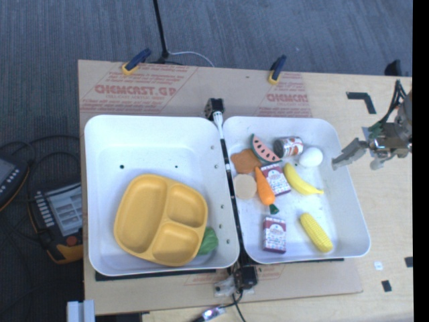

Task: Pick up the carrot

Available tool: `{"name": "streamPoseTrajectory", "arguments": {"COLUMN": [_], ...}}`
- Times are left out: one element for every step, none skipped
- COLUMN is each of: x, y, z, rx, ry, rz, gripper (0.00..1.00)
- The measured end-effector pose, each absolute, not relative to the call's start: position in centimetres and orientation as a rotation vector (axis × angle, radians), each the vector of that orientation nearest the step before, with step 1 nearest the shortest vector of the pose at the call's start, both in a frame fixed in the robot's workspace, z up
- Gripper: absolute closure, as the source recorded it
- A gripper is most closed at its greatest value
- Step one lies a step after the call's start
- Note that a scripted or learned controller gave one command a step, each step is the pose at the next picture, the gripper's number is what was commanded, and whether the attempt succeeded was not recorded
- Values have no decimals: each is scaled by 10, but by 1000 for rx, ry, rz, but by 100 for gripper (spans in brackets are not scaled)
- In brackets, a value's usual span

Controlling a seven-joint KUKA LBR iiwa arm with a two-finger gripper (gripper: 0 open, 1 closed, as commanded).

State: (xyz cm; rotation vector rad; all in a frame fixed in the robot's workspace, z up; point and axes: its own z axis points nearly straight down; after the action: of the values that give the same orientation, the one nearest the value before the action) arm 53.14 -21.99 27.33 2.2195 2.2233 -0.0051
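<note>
The carrot is orange with a small green top and lies lengthwise in the right bin, near its left wall. It rests between a beige round piece and a small red box. My gripper hovers at the right bin's right rim, well to the right of the carrot and a little further back. Nothing shows in it.
Around the carrot lie a watermelon slice, a can, an egg, a banana, a corn cob, a brown piece and a second red box. The left bin holds a yellow divided plate over a green item.
</note>
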Motion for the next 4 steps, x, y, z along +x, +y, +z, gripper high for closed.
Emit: {"name": "streamPoseTrajectory", "arguments": {"x": [534,565,621,616], "y": [-150,-103,-9,-103], "z": [97,90,188,133], "rx": [2148,2292,2347,2250], "ry": [2286,2126,2081,2195], "rz": [2,5,10,-17], "gripper": [0,0,0,0]}}
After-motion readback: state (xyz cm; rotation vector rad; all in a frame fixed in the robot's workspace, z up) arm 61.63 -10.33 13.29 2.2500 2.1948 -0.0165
